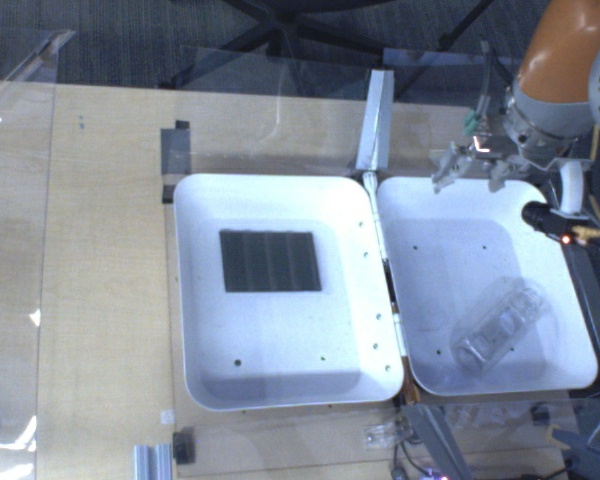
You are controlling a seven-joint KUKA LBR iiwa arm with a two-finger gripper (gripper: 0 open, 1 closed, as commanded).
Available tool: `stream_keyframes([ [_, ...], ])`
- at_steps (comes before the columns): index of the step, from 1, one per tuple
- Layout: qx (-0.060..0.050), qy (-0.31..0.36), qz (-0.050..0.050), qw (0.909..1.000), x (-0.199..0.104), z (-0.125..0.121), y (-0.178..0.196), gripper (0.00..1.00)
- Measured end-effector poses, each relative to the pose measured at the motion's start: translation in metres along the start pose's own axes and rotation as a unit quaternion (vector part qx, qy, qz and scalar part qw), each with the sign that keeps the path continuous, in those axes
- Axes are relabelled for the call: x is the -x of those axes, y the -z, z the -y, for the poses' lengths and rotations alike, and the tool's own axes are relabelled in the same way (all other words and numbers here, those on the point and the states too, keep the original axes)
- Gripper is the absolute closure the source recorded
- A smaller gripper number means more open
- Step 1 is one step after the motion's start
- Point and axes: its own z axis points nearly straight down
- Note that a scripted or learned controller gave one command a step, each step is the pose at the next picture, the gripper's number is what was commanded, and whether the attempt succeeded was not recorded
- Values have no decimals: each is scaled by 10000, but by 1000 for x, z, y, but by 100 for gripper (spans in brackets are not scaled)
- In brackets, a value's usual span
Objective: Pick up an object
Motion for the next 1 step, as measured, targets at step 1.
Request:
stream_keyframes([
  [1, 6, -101, 8, 9999, 75, 82, -33, 0],
])
